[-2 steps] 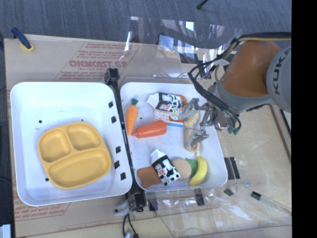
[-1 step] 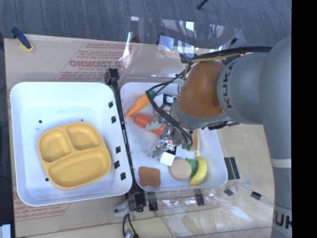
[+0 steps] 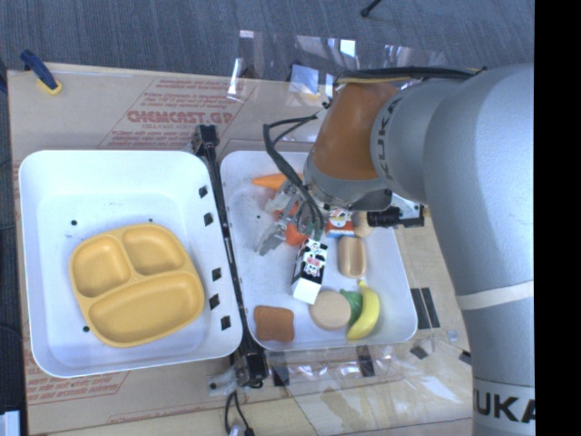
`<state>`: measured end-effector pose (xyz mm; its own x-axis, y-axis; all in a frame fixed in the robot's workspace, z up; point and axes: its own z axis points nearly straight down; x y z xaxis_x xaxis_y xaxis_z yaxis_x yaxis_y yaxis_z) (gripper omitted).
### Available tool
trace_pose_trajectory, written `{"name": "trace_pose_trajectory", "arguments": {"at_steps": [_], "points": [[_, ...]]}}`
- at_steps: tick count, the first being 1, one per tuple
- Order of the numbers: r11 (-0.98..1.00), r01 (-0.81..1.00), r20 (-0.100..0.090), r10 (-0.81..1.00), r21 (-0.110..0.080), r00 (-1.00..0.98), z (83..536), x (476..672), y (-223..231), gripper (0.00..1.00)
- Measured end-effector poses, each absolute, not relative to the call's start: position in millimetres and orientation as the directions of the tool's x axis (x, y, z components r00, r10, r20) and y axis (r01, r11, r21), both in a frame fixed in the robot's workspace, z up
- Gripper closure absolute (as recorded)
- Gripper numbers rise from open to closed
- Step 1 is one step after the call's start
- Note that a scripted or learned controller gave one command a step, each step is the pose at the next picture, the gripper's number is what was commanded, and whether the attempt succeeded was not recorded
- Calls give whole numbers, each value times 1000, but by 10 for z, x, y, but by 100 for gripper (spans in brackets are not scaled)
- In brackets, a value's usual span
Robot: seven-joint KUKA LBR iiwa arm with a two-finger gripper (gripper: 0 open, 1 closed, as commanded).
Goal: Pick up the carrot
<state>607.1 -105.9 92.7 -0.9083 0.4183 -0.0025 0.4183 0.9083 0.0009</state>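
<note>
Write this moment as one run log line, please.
task: pick up carrot | gripper: low in right bin, near carrot | grasp: unconfirmed | left bin: yellow plate

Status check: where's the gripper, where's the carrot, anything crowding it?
Gripper down in right bin, grip unclear. Carrot loose near bin's far wall, just beyond it. Milk carton close on the near side.

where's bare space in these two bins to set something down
Left bin: open white floor along its far and left sides, around the yellow divided plate. Right bin: a bare strip by the left wall, above the brown patty. Its middle and near right corner are crowded, under the gripper, near the banana.
</note>
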Motion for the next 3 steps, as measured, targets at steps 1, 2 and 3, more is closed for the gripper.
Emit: {"name": "trace_pose_trajectory", "arguments": {"at_steps": [1,2,3], "points": [[822,569,1,569,-1,-822,929,6434,-1084,0],[601,799,-2,799,5,-601,951,6462,-1175,0],[796,606,3,606,-2,-796,1090,6542,-1850,0]]}}
